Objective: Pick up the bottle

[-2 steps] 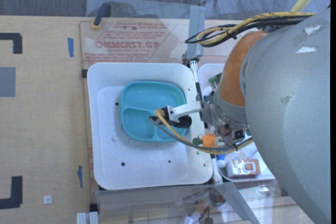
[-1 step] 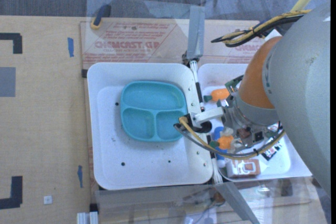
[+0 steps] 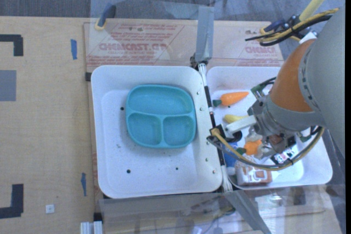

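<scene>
You're at reach step: gripper (image 3: 262,146) low in right bin (image 3: 323,170); fingers' state — cannot tell. Bottle possibly hidden beneath; confirm before lifting.

Colours around my wrist

My arm (image 3: 323,68) is grey with an orange band; below me sit white bins (image 3: 104,118), a turquoise divided plate (image 3: 160,116), an orange carrot (image 3: 234,98).

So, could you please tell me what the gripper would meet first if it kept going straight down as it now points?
Probably the small orange item beneath the gripper in the right bin, though depth is unclear from above.
</scene>
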Robot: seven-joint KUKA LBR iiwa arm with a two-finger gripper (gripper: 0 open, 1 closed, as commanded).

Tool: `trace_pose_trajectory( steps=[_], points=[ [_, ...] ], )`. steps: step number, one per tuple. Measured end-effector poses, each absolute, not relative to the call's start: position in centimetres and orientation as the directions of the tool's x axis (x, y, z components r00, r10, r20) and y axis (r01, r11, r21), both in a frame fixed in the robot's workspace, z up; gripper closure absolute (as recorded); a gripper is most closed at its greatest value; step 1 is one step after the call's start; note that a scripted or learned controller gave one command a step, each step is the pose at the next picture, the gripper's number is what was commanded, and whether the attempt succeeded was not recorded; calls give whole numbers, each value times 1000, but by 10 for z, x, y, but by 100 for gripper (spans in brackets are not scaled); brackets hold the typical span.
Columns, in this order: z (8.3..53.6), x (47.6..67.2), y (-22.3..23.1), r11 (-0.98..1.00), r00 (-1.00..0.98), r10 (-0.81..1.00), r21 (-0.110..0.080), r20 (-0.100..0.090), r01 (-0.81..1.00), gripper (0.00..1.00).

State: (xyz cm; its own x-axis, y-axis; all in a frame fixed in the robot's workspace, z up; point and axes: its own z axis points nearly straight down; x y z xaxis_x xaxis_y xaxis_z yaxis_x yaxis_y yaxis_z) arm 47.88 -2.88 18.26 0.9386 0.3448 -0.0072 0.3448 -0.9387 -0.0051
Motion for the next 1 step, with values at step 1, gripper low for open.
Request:
trace_pose_trajectory(
  steps=[1],
  points=[
    [183, 482, 40, -715, 715, 700, -6, -5, 700, 100]
  ],
)
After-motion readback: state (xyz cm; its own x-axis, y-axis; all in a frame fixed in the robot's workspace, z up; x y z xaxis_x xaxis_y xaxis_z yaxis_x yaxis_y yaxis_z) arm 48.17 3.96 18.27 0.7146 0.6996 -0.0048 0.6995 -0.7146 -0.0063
